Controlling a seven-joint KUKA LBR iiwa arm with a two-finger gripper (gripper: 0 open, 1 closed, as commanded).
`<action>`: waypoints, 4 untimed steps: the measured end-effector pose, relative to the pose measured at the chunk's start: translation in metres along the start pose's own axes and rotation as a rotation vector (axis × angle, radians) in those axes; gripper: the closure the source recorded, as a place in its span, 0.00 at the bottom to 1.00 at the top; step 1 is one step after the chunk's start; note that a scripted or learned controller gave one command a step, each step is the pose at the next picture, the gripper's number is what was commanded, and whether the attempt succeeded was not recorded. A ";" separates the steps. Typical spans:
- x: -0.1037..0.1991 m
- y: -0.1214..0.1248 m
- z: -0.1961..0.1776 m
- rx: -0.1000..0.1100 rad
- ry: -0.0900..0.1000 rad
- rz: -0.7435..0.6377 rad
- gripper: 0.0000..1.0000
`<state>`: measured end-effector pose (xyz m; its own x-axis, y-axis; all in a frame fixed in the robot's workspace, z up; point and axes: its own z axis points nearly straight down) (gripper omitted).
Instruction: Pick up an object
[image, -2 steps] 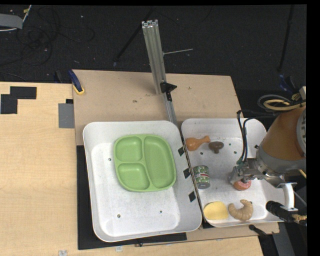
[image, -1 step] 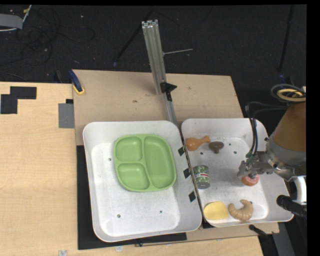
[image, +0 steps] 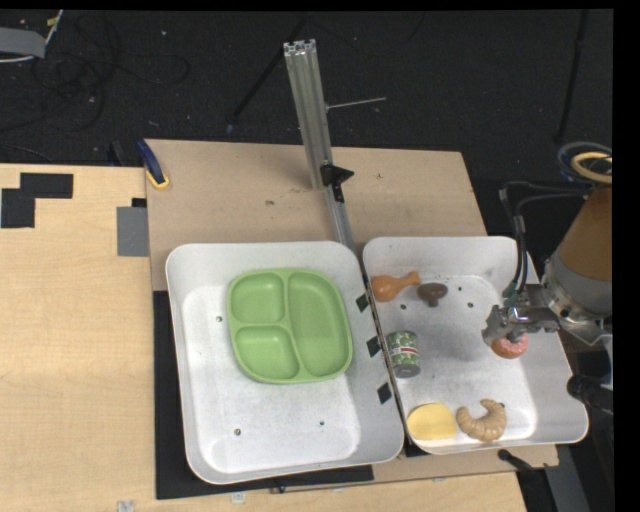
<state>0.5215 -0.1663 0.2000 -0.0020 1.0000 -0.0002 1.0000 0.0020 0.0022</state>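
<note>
Tan and curled, a croissant-like pastry toy (image: 483, 420) lies by the near edge of the right bin (image: 540, 400), with a pale yellow rounded piece (image: 432, 422) just beside it in the near left corner. Up the left wall from there stands a small can (image: 404, 353) with a green and white label; its writing is too small for me to read.

My gripper (image: 508, 330) sits low at the right edge of this bin, right over a small red object (image: 511, 346). The red thing shows just beneath my metal fingers and seems to touch them, but I cannot tell whether my fingers are apart or closed, nor whether the piece is truly between them. My orange band and grey wrist rise behind, off the bin's right side.

Further back, near the far edge, a small brown lump (image: 432, 293) rests beside an orange drumstick-shaped toy (image: 393, 285), which lies close to the far left corner.

Across the divide, the left bin (image: 200, 420) carries a light green divided plate (image: 290, 326) with three compartments, set toward its far right part.

Beyond both bins a metal post (image: 310, 120) stands on the brown board (image: 250, 190).
</note>
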 end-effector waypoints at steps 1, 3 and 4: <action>-0.010 0.002 -0.049 0.000 -0.001 0.001 1.00; 0.091 0.010 -0.025 0.006 0.002 -0.002 1.00; 0.149 0.008 -0.033 0.005 0.002 -0.004 1.00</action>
<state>0.5290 -0.0170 0.2331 -0.0058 1.0000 0.0021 1.0000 0.0058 -0.0024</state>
